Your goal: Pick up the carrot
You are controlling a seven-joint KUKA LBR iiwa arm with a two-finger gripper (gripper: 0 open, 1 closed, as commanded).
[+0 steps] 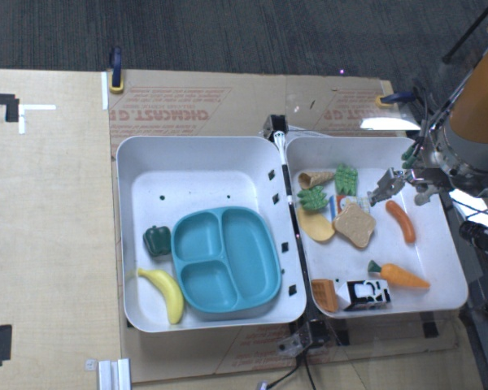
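The arm comes in from the right edge, its orange band high at the top right, and the gripper (393, 187) hangs over the upper part of the right bin (449, 242), angled down and to the left. Whether it is open or closed cannot be told from here; nothing shows held in it. The carrot (403, 276) lies well below the gripper on the bin floor near the front right corner, on its side, orange with a small green top pointing left and its tip toward the right wall. A red sausage (401, 221) lies between the carrot and the gripper.
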